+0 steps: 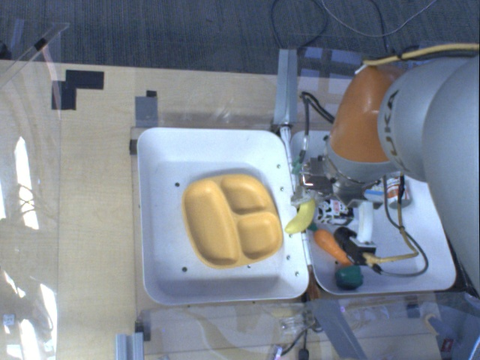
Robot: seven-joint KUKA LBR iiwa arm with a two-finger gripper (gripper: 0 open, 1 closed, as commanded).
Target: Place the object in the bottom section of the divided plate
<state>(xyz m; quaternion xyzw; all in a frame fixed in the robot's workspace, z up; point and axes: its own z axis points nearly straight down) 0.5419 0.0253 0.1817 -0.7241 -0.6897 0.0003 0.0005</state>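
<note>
gripper point(310, 193): sat low over the seam between the two bins, at the left edge of the right bin; state could not be told, wrist hardware hid the tips.
banana point(301, 218): yellow, tilted, lay just below the gripper, straddling the shared rims of the bins; grasp or mere contact unclear.
arm point(420, 118): grey, orange band point(364, 115) above the wrist, came in from the right and covered the upper part of the right bin.
right bin point(431, 272): white, shallow; held the loose items.
carrot point(331, 246): orange, lay diagonally just right of and below the banana, apart from it.
green object point(348, 277): dark green, rounded, near the bin's lower rim, just below the carrot tip.
black-and-white item point(327, 212): small, patterned, just right of the banana; identity unclear.
white item point(364, 222): elongated, upright in view, right of the patterned piece.
cable point(409, 246): dark, looped from the wrist over the bin floor.
left bin point(157, 223): white, held the plate.
divided plate point(231, 219): yellow, three sections, rotated in the bin; nothing in any section, banana well outside it, to its right.
worktop point(75, 223): light wood, black tape marks point(75, 85) at upper left.
</note>
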